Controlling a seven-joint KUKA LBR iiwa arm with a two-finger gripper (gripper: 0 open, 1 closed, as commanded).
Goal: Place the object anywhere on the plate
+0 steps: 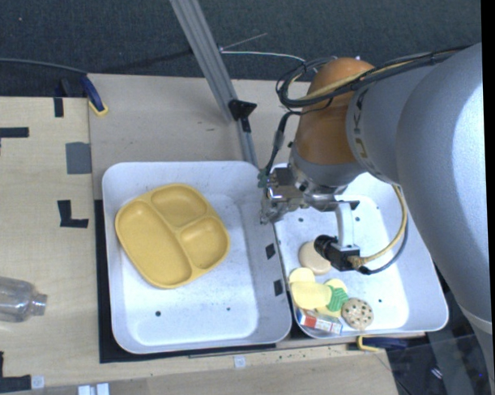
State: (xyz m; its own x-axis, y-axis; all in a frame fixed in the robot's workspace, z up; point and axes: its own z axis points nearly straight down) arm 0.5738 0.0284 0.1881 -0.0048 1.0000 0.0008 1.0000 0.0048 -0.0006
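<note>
A: While the grey arm reaches in from the right, what lies under it?
B: The right bin; the left bin sits just beside it.
A: And the plate?
B: Yellow, three wells, lying flat in the left bin.
A: The gripper?
B: Low at the wall the bins share. Whether it is apart or together, I cannot tell.
A: The objects?
B: Bunched in the right bin's near left corner, well apart from the plate: a yellow piece, a cream disc, a cookie, a green scrap.
</note>
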